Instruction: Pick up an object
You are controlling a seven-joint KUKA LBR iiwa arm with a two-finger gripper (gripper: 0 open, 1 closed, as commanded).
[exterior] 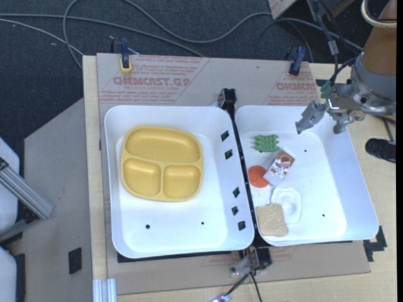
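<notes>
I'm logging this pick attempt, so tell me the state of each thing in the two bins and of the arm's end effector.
Yellow divided plate: upright in the left bin.
Green toy: lying in the right bin, untouched.
Orange disc: lying flat.
Small printed packet: lying beside the disc.
White piece: lying flat.
Tan block: lying near the front wall.
End effector: above the right bin's far side, holding nothing.

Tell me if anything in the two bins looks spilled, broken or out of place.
Nothing stands out. The yellow divided plate lies flat in the left bin; the small items, a green piece, orange disc and tan square, sit loosely clustered in the right bin.
</notes>
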